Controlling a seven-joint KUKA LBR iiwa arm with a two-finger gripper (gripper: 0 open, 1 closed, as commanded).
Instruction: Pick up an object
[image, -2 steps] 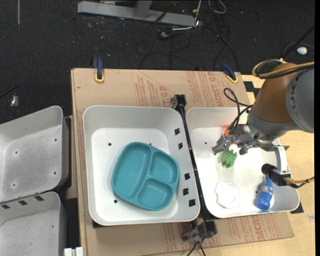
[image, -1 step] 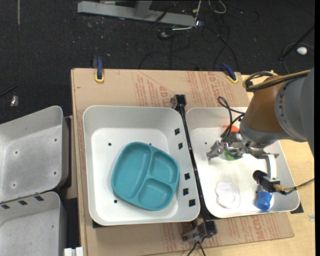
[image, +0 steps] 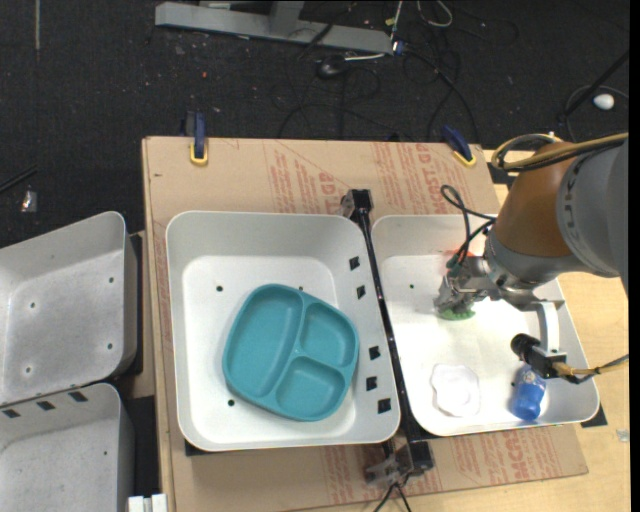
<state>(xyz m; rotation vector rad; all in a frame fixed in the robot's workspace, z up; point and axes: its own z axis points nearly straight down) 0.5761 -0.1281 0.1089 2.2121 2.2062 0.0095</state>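
The pincer (image: 458, 298) is low in the right bin (image: 420, 420), directly over a small green object (image: 460, 311) lying under its tip. Whether it grips, I cannot tell.

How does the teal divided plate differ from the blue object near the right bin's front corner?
The teal plate lies in the left bin; the blue object sits in the right bin. The teal plate is far larger, flat and compartmented; the blue object is small and lumpy. Both rest apart from the gripper.
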